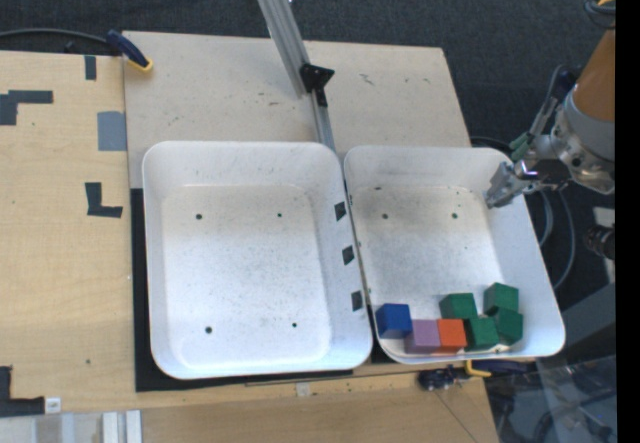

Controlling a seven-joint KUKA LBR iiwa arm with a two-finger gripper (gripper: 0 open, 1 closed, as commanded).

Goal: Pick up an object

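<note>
Even, soft light covers my bench [290,81], with faint shadows. The white bins [245,166] look bright. My wrist is slightly blurred.

I see two white bins, the left bin [245,261] and the right bin [430,231], both peppered with dark specks. In the right one sit a blue block [393,319], a lilac block [426,334], an orange block [452,333] and several green blocks [487,316]. The bench [220,81] is pale beige wood.
</note>
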